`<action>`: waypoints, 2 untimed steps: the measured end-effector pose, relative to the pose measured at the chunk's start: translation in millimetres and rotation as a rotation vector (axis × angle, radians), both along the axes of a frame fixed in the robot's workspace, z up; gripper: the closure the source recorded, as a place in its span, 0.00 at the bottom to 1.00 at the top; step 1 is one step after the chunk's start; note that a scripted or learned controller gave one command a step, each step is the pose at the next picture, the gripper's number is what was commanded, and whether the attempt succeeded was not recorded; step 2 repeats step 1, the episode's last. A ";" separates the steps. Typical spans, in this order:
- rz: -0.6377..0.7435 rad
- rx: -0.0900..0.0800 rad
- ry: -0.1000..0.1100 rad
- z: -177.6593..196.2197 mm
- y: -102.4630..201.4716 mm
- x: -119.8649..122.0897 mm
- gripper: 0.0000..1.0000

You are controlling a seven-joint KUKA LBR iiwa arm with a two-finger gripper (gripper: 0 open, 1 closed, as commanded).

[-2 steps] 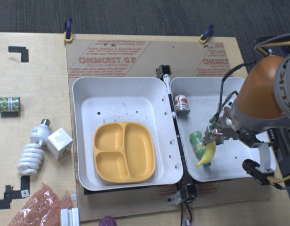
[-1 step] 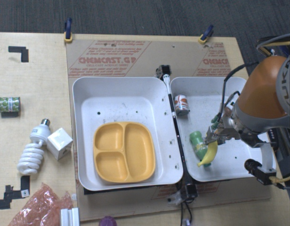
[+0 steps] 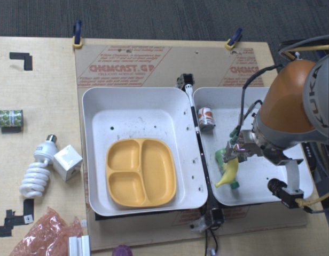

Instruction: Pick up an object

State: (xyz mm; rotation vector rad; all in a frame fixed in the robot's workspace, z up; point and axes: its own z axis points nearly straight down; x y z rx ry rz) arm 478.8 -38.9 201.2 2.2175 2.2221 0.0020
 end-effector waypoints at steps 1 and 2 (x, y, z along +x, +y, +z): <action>-0.004 0.000 0.004 -9.3 -26.2 -1.4 1.00; -0.004 0.000 0.004 -9.3 -26.2 -1.4 1.00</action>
